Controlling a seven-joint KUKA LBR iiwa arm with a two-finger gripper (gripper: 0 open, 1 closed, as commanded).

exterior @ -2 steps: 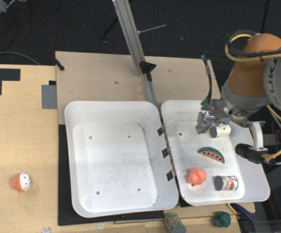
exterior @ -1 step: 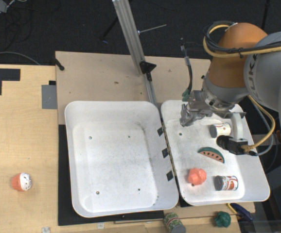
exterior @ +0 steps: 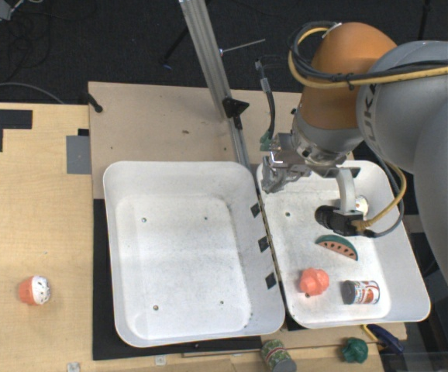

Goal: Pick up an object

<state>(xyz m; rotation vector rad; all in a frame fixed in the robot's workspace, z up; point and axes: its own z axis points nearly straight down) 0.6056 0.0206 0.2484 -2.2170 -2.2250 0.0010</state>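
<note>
In right bin (exterior: 398,281), one melon slice (exterior: 337,247), one red toy (exterior: 313,281), one can (exterior: 361,292)

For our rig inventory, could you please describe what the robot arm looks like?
The bulky, rounded grey robot arm carries a glossy orange dome-shaped band above the wrist, with yellow and black cables looped around it.

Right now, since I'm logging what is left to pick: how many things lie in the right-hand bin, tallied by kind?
In the right bin:
Toy watermelon slice: 1
Red lumpy toy: 1
Small can with a red label: 1
Total: 3
</note>
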